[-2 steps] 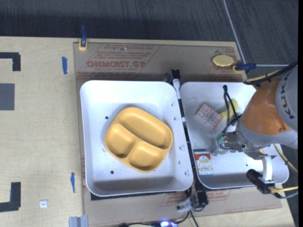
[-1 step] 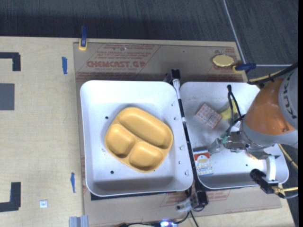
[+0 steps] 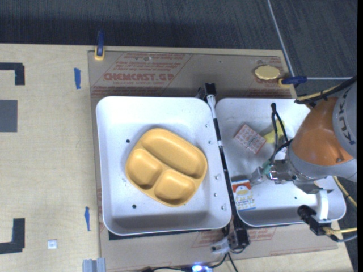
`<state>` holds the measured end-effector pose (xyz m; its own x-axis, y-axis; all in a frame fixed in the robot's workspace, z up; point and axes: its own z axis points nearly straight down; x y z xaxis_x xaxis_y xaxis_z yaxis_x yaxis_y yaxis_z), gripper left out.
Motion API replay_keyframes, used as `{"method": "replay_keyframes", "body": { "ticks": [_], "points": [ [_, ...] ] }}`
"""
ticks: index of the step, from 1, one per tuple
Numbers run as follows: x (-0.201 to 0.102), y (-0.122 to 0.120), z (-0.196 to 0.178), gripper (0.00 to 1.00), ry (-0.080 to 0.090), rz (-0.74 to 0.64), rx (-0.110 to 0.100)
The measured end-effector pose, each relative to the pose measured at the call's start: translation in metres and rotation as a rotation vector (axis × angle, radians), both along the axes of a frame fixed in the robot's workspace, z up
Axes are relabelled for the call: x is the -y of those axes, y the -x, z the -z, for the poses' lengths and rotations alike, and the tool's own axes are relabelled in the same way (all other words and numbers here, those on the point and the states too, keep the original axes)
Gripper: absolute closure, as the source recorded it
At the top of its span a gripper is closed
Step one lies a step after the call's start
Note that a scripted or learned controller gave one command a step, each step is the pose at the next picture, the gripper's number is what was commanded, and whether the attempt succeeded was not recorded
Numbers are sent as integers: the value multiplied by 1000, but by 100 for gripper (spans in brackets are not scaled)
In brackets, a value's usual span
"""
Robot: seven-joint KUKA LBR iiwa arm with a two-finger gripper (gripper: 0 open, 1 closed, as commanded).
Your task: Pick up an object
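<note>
In the left bin [image 3: 113, 118] lies a yellow three-compartment plate [image 3: 164, 166], upside down or domed, filling its middle. The right bin [image 3: 317, 208] holds a small pink patterned packet [image 3: 249, 139] near its back left. A yellow item [image 3: 278, 135] lies partly hidden behind the arm. A little white carton with red and orange print [image 3: 243, 194] rests at the bin's front left. My gripper [image 3: 262, 174] hangs low over the right bin's middle, between the packet and the carton, just right of the carton. I see nothing held in it.
The grey arm with its orange band [image 3: 320, 137] covers the right bin's right half. A black rail [image 3: 218, 146] divides the bins. On the cardboard behind lie a tan disc [image 3: 267, 72] and blue clips [image 3: 100, 43]. Black cables [image 3: 277, 118] loop near the wrist.
</note>
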<state>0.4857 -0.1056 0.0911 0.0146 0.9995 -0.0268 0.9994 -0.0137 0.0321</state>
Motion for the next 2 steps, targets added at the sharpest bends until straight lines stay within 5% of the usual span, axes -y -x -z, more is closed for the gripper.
{"method": "replay_keyframes", "body": {
  "ticks": [2],
  "points": [
    [6, 1, 1, 0, -10, -6, -6]
  ]
}}
